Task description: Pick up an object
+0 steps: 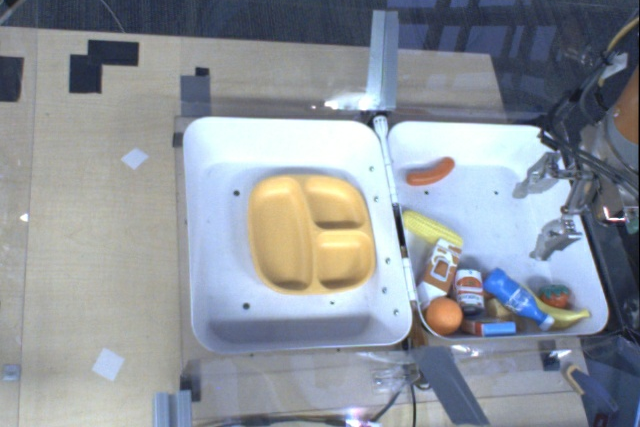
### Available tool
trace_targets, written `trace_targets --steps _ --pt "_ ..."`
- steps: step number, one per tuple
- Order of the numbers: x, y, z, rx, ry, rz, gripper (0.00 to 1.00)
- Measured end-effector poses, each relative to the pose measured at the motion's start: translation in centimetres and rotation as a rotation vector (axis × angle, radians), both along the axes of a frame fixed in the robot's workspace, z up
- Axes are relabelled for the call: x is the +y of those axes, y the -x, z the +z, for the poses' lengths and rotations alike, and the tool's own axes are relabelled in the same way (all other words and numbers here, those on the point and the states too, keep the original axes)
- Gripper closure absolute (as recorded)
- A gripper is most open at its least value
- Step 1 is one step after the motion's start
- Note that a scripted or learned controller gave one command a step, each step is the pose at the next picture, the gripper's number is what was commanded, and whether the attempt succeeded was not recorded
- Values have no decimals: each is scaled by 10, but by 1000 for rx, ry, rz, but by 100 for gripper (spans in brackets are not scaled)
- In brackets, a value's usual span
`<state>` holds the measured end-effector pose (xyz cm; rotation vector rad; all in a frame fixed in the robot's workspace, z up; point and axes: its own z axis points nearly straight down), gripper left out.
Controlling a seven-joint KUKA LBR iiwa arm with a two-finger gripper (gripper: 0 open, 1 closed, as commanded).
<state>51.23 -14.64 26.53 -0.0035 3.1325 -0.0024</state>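
My gripper (pixel 545 210) hangs over the right side of the right bin (pixel 480 155), open, with nothing between its two metal fingers. In that bin a red sausage (pixel 430 171) lies near the back. A yellow corn cob (pixel 430 227) rests against the left wall. Clustered at the front are a small carton (pixel 441 266), a can (pixel 469 288), an orange (pixel 443 316), a blue bottle (pixel 516 296) and a banana (pixel 562 315). All these objects lie left of and in front of the gripper.
The left bin (pixel 215 215) holds a yellow divided tray (pixel 308 232). A metal post (pixel 384 55) stands behind the divider between the bins. Cables and the arm's wrist crowd the right edge.
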Motion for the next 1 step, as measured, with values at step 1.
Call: trace_targets --steps 1 --pt "-43 7 -111 6 -3 -243 0"
